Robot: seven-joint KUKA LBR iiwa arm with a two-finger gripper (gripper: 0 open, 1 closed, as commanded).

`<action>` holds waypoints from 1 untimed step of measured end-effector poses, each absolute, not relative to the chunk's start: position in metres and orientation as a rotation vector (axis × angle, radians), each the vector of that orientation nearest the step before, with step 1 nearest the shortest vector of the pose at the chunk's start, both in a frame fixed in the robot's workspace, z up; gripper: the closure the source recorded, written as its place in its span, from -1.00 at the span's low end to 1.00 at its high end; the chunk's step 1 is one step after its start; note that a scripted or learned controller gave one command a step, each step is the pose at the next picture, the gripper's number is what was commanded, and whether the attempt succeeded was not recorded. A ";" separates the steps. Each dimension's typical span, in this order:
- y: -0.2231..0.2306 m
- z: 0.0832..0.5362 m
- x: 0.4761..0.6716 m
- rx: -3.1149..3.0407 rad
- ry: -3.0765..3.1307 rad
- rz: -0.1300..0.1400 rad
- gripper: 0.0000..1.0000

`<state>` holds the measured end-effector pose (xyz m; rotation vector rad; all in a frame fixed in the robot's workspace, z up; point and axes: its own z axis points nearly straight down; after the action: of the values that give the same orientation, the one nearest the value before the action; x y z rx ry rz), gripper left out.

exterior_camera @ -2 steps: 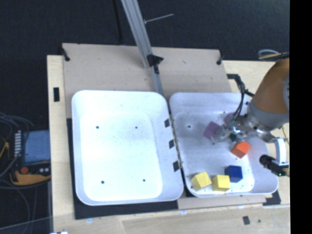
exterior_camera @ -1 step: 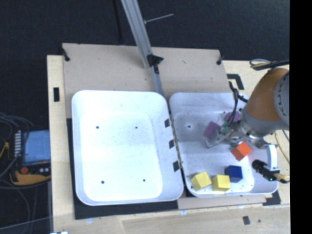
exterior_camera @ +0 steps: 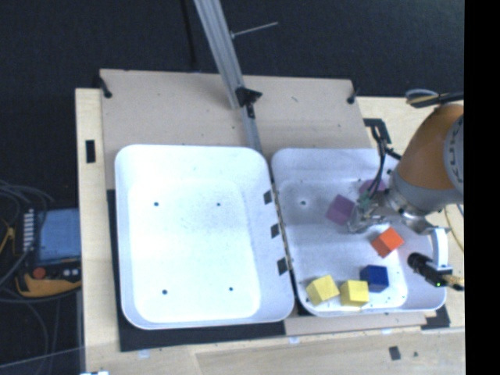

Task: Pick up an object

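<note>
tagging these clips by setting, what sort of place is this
Most likely a robotics lab bench set up for bin-picking trials. A grey and orange robot arm reaches over two shallow white bins, the right one holding small coloured blocks such as a purple block and an orange block, with cabled electronics beside the bench.

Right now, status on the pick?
End effector low in right bin, beside purple block. Grasp unconfirmed. Orange block close by.

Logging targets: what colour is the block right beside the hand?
Purple, a pale mauve: the block sits just left of the hand, seen in the camera view.
</note>
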<state>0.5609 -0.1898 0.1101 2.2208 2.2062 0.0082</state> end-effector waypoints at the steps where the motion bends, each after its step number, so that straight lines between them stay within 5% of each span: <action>1: -0.184 0.165 0.570 2.213 2.220 0.005 1.00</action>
<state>0.5700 -0.1840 0.1654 2.2128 2.2203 0.0053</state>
